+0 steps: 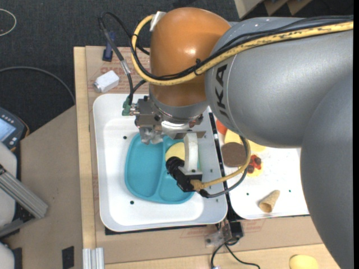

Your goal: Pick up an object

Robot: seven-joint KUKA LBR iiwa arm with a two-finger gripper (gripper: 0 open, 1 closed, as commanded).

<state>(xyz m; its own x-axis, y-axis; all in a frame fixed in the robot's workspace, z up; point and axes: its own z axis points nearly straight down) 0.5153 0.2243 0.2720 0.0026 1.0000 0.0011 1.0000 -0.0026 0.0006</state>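
Note:
A teal divided dish [147, 170] lies in the left white bin [109, 150]. Beside its right rim a pale yellow object [174, 148] shows partly under the wrist. My gripper [150, 133] hangs low over the dish's far edge, below the orange band; the big grey arm covers most of it. In the right bin [247, 206] I see a brown round piece [233, 153], a small red-orange piece [256, 162] and a tan cone [269, 200].
The arm covers much of the right bin and the divider between the bins. A small white box [106, 82] and a blue connector [106, 52] lie on the bench behind the left bin. A yellow object [303, 261] sits at the bench's front right.

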